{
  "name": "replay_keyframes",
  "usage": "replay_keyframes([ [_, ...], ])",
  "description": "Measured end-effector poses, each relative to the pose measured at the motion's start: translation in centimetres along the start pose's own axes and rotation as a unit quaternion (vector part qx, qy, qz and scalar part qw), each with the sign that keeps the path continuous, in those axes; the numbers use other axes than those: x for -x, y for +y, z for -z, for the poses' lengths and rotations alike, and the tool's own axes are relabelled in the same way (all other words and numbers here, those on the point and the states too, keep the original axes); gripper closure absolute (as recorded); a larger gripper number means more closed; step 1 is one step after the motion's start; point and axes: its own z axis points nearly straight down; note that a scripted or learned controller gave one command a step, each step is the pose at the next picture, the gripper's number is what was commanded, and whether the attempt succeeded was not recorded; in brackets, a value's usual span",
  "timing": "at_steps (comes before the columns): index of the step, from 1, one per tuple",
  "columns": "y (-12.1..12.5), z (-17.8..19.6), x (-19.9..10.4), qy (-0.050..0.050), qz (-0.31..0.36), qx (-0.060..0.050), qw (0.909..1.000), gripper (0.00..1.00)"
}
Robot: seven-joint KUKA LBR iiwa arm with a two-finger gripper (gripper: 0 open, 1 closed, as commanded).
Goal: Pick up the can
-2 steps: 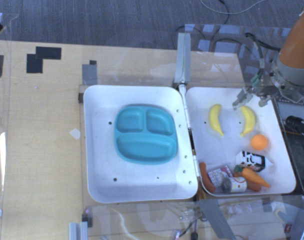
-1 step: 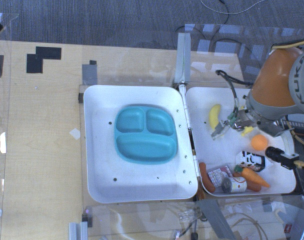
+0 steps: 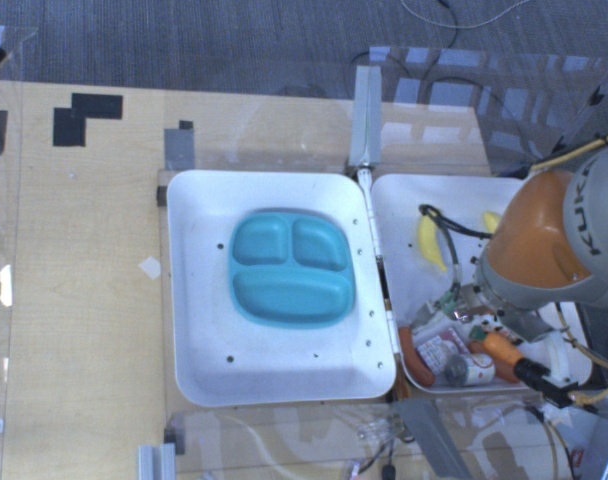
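The can (image 3: 451, 364) lies on its side at the front edge of the right bin (image 3: 404, 208). It has a silvery end and a red-and-white label. My gripper (image 3: 464, 306) hangs low over the front half of this bin, just behind and above the can, under the orange wrist band (image 3: 539, 233). The arm's bulk hides the gripper's tip and the middle of the bin.
The left bin (image 3: 199, 268) holds a blue divided plate (image 3: 289, 268). In the right bin, a yellow banana (image 3: 431, 243) lies at the back left. An orange carrot-like piece (image 3: 501, 348) and a red item (image 3: 409, 348) crowd the can. Black cables run around the wrist.
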Motion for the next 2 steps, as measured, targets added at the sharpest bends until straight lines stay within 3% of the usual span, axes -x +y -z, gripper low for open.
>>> replay_keyframes([
  [1, 10.2, 2.7, 2.7, 0.000, -0.069, 0.000, 0.9976, 0.00],
  [2, 6.5, -0.5, 8.7, -0.002, -0.103, 0.001, 0.9946, 0.00],
])
